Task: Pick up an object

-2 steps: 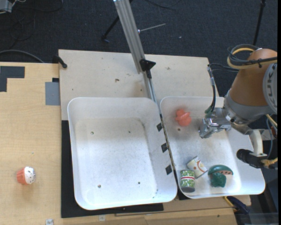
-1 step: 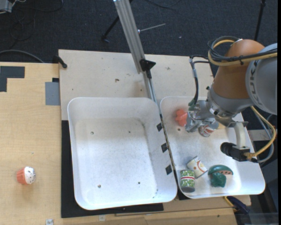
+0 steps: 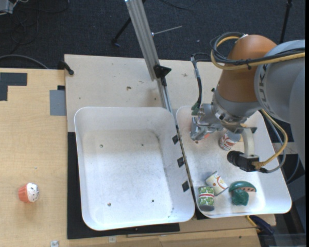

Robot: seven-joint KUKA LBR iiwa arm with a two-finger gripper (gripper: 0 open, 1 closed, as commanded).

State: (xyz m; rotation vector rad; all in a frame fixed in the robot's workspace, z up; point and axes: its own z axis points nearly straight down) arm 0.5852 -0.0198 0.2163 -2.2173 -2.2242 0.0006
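A: Entry, current frame. Grey two-finger gripper (image 3: 200,133) sits low in the far part of the right shallow white plastic bin (image 3: 278,202), hard against its left wall. I cannot tell whether it is released or clenched; nothing is visibly between its tips.

B: Candidate objects?

A: Four in that bin. A small red-and-white cylindrical can (image 3: 227,141) lies just beside the gripper, on the side away from the divider, partly under the wrist. Near the front rim, well apart from the gripper: a white paper cup tipped on its side (image 3: 216,181), a small green-labelled jar (image 3: 206,197) touching or nearly touching the cup, and a dark green rounded toy with a red edge (image 3: 241,193).

B: Handling judgement for the nearest?

A: The can looks rigid, light and smooth-walled, likely slippery. Best taken across its round body at mid-height, not at the rims. The cup would probably crush if squeezed; the jar looks stiff and compact.

B: Elsewhere?

A: Left white bin (image 3: 87,138) holds no candidates I can make out. A small orange-and-white round toy (image 3: 29,192) sits on the wooden bench (image 3: 20,138), well outside both bins.
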